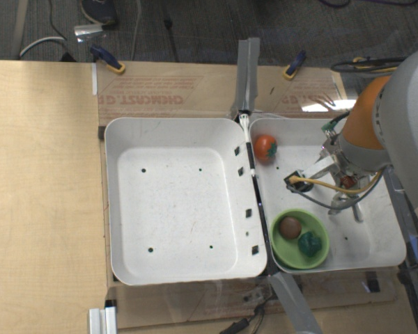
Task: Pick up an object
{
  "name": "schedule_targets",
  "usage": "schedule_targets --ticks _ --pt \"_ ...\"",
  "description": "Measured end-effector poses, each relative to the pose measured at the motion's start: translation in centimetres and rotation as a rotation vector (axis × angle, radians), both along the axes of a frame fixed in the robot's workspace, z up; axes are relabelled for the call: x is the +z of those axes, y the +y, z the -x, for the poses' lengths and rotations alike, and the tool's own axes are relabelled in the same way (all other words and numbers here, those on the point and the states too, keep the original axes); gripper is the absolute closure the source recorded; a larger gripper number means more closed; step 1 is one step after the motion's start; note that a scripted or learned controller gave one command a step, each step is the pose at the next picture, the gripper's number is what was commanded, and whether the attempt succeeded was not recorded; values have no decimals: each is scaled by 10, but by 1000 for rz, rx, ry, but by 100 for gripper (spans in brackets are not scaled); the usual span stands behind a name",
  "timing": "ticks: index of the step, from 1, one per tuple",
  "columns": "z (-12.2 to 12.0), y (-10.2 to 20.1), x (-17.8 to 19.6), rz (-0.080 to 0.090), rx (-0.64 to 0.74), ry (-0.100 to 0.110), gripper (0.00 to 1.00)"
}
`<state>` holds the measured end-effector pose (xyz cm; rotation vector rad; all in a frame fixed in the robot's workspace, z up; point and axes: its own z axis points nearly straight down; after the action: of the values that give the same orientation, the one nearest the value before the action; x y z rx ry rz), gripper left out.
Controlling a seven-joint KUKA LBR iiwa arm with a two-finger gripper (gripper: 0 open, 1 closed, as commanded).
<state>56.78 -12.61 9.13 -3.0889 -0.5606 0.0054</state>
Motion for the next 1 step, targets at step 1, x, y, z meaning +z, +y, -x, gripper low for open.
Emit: schedule_targets --ticks 1 --pt "-83 31 0 2 84 0 0"
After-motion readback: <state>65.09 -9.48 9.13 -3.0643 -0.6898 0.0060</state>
